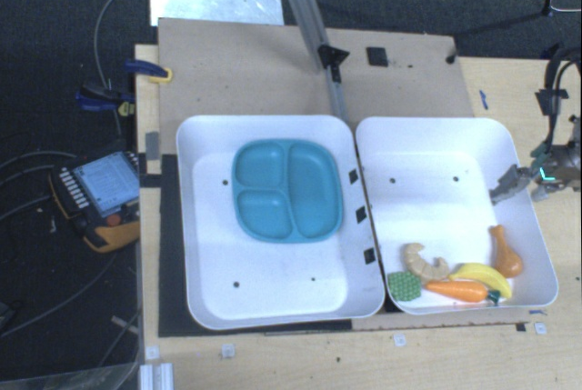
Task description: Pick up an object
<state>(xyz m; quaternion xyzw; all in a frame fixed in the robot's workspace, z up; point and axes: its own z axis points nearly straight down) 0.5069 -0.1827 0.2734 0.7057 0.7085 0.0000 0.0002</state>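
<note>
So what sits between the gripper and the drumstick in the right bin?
Nothing: in the camera view, bare white floor and rim of the right bin separate the gripper from the drumstick below it.

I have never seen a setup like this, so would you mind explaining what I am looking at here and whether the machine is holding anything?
One camera looks down at a slant on a bench with two shallow white bins. The left bin holds a blue divided plate. In the right bin, toy food sits in the near corner: a banana, a carrot, a green piece, a tan curved piece and an orange drumstick-like piece. The gripper, the robot arm's hand, reaches in over that bin's right rim. Nothing is visible between its fingers.
</note>
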